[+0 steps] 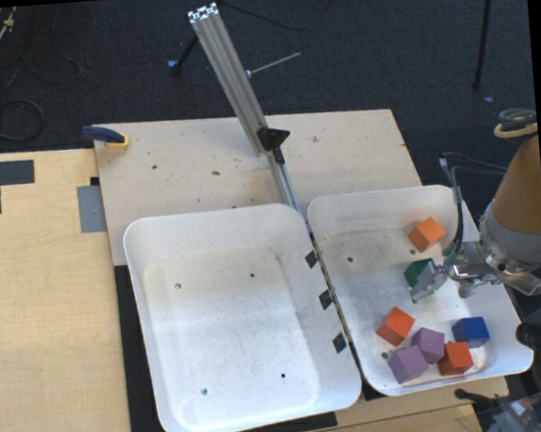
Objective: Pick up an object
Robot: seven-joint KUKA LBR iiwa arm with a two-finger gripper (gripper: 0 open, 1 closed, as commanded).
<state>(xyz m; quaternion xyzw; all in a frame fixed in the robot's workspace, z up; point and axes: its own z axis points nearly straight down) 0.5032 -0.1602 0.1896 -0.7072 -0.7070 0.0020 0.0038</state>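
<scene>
The right bin (364, 213) holds several blocks. A dark green block (416, 270) lies mid-bin, right against the tip of my gripper (433, 282), which reaches in from the right and covers the block's lower right side. Whether the block is gripped cannot be told. An orange block (426, 233) sits just behind it. In front lie a red-orange block (396, 325), two purple blocks (408, 363) (431, 342), a blue block (470, 330) and another red-orange block (455, 358).
The left bin (152, 258) stands beside the right one, with black clips (323, 298) along their shared wall. A slanted aluminium post (235, 82) rises behind the bins. The arm's orange band (522, 188) hangs over the right bin's edge.
</scene>
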